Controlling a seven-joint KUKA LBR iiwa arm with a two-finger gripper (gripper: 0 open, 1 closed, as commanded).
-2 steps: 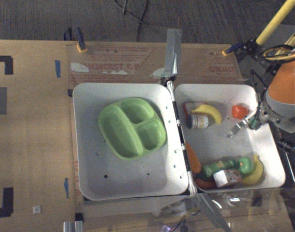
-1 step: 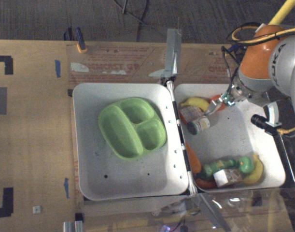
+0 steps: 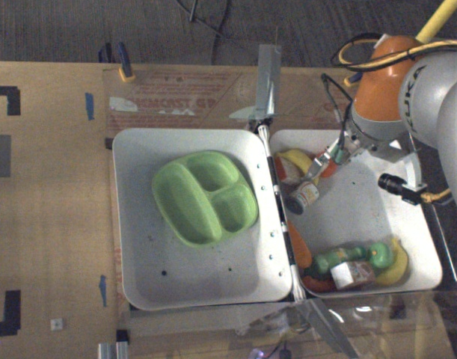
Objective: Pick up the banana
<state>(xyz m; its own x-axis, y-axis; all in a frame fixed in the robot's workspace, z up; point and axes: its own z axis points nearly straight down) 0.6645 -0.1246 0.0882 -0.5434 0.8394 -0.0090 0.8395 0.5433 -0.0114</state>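
Two bananas, one point(image 3: 295, 158) beside gripper point(image 3: 316, 167), other point(image 3: 396, 264) near bottle point(image 3: 346, 256)

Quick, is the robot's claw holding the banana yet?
End effector: low in the right bin beside the banana; cannot be told whether it is open, closed or holding.

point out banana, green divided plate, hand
banana point(image 3: 296, 158), camera view, yellow curved body in right bin's far corner
green divided plate point(image 3: 205, 197), camera view, central divider ridge
hand point(image 3: 316, 167), camera view, between its fingertips

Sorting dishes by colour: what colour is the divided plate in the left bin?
Light green, clearest in the camera view: the divided plate in the left bin.
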